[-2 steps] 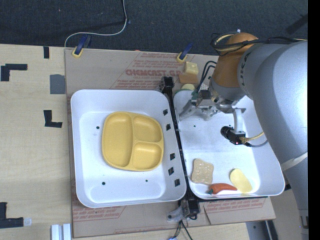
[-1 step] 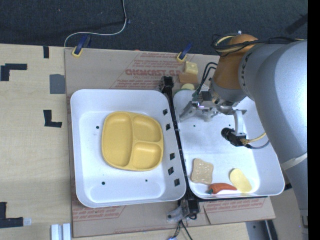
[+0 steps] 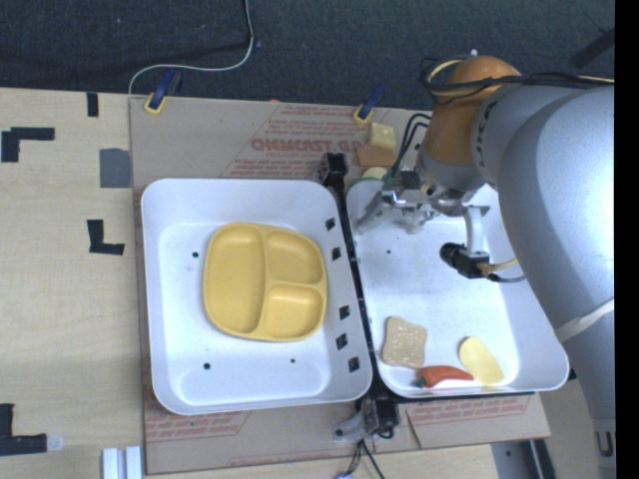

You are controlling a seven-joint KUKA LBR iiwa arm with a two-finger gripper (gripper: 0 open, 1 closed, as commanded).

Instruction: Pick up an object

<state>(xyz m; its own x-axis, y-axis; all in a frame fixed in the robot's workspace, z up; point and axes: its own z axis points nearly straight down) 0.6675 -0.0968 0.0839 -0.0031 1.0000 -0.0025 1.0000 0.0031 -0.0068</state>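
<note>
My gripper [image 3: 391,211] hangs over the far left corner of the right bin [image 3: 519,307], open, with nothing between its fingers. Just beyond it, at the bin's far rim, sit a tan block [image 3: 378,144] and a small pale green piece [image 3: 372,175]. A slice of toast [image 3: 404,342] lies near the front of the right bin. To its right are a red-orange pepper [image 3: 444,375] and a pale yellow piece [image 3: 482,360]. These three lie well in front of the gripper. The grey arm with its orange band [image 3: 469,78] covers the bin's far right side.
The left bin [image 3: 170,297] holds a yellow divided plate [image 3: 265,280]. A black divider [image 3: 344,267] runs between the two bins. Both bins rest on a cardboard sheet [image 3: 240,138] held by blue-and-yellow clamps [image 3: 160,93] at the back.
</note>
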